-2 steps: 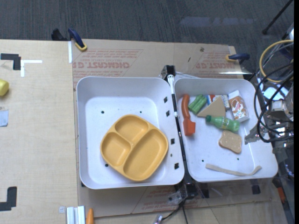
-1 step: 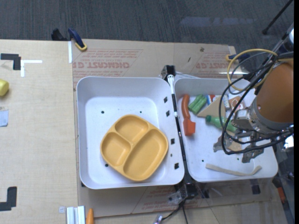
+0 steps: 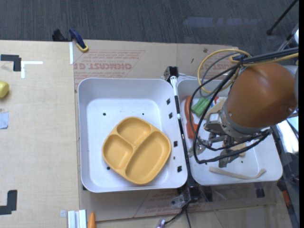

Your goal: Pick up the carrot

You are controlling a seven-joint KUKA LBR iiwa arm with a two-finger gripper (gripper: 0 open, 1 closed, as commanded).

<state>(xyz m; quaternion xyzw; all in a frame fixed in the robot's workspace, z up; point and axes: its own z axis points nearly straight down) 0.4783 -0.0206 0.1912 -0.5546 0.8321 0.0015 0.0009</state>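
Light was even and fairly bright from overhead; soft shadows lay inside the left bin (image 3: 85,127) (slight glare on its rim). Focus was moderately sharp throughout.

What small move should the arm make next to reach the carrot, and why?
Probably a short shift toward the left wall of the right white bin. The long orange carrot lies along that wall, while the end effector sits over the bin's middle, beside the carrot rather than above it.

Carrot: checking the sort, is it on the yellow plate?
No. The carrot lies in the right bin, while the plate sits in the left bin.
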